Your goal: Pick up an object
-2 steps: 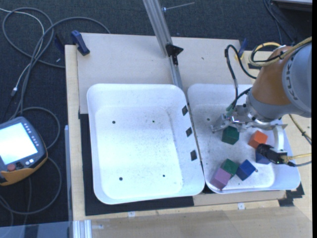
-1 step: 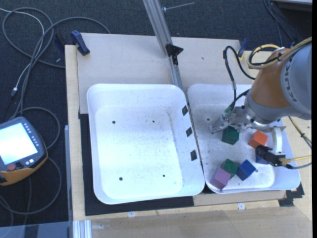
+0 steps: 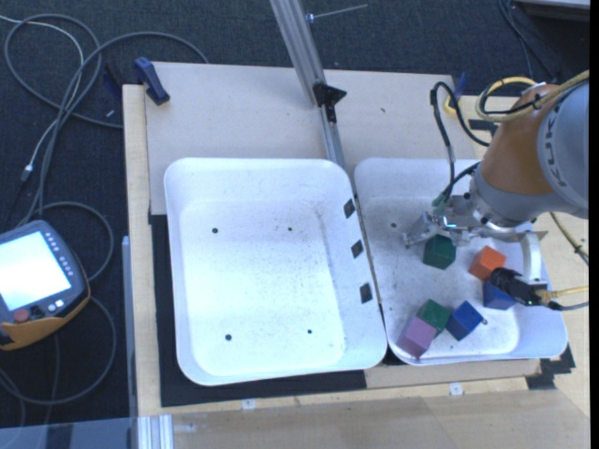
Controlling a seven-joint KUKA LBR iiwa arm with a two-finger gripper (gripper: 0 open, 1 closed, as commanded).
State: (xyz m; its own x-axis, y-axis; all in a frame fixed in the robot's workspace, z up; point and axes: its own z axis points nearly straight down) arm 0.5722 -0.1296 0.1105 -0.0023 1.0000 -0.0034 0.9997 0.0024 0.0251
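My gripper point(image 3: 436, 228) hangs over the middle of the right bin point(image 3: 393, 187), at the end of the grey arm with its orange band point(image 3: 519, 162). A dark green block point(image 3: 438, 252) sits directly under the gripper's tip, touching or nearly touching it; I cannot tell whether it is held. An orange block point(image 3: 487, 264) and a blue block point(image 3: 500, 295) lie to its right. Nearer the front edge lie a green block point(image 3: 432, 312), a second blue block point(image 3: 464, 321) and a purple block point(image 3: 418, 334).
The left bin point(image 3: 187, 181) lies beside the right one, with black clips point(image 3: 357, 248) along the shared rim. A slanted aluminium pole point(image 3: 298, 40) rises behind the bins. Cables run from the arm at the right, and a teach pendant point(image 3: 33, 279) lies on the floor at left.
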